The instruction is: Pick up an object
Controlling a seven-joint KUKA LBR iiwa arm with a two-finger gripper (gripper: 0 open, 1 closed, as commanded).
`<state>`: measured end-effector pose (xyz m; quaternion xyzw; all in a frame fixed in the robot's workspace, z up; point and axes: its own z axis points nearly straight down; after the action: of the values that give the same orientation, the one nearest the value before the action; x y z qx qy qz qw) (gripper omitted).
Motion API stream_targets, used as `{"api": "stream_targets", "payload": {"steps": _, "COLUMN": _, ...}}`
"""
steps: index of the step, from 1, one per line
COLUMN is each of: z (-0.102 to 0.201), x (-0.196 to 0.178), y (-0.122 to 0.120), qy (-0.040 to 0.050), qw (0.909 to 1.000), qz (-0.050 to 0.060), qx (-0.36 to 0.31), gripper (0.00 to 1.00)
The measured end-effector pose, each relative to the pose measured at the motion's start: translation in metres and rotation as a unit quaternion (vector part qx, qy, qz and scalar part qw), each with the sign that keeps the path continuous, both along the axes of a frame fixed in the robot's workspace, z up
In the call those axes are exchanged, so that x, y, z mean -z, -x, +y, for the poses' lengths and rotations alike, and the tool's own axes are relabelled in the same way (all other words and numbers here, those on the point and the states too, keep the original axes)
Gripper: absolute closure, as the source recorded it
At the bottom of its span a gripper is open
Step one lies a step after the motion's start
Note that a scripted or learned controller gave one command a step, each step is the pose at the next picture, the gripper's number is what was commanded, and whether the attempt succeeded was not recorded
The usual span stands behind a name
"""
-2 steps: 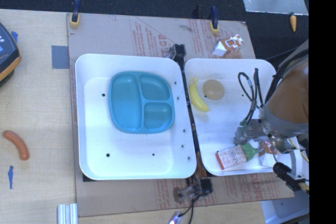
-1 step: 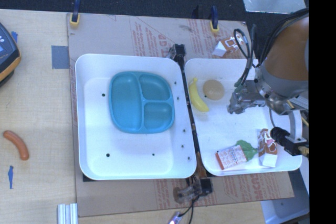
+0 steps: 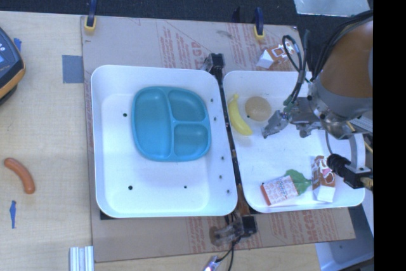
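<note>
The claw (image 3: pixel 274 128) hangs low over the right bin (image 3: pixel 254 190), its grey tip pointing left; whether it is open or closed cannot be told, and nothing is visibly caught in it. Just up-left of the tip lies a round tan bun (image 3: pixel 257 108), and beside that, near the bin's left wall, a yellow banana (image 3: pixel 239 117). Below the claw the bin floor is bare white, giving free room down to the front edge, where a red-and-white packet (image 3: pixel 279 190) lies touching a small green leafy piece (image 3: pixel 298 179). A small red-and-white carton (image 3: pixel 323 179) lies just right of them, near the bin's right corner. The arm (image 3: pixel 346 73) with its orange band and cables covers the bin's upper right corner. The left bin (image 3: pixel 108 136) holds a blue divided plate (image 3: pixel 171 124). On the table (image 3: pixel 44 124) far left lies a sausage (image 3: pixel 20 175); a dark device (image 3: pixel 9 66) is cut off at the edge.
</note>
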<state>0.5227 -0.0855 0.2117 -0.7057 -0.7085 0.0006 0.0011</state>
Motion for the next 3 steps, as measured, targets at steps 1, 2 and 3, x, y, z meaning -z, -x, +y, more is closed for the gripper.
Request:
{"api": "stream_targets", "payload": {"steps": 1, "z": -0.011, "x": 0.105, "y": -0.044, "qy": 0.0003, "qw": 1.0, "qz": 0.002, "qx": -0.001, "gripper": 0.0}}
{"api": "stream_targets", "payload": {"steps": 2, "z": -0.021, "x": 0.118, "y": -0.129, "qy": 0.0007, "qw": 1.0, "qz": -0.002, "qx": -0.001, "gripper": 0.0}}
{"api": "stream_targets", "payload": {"steps": 3, "z": -0.015, "x": 0.118, "y": -0.134, "qy": 0.0011, "qw": 1.0, "qz": -0.001, "qx": 0.0, "gripper": 0.0}}
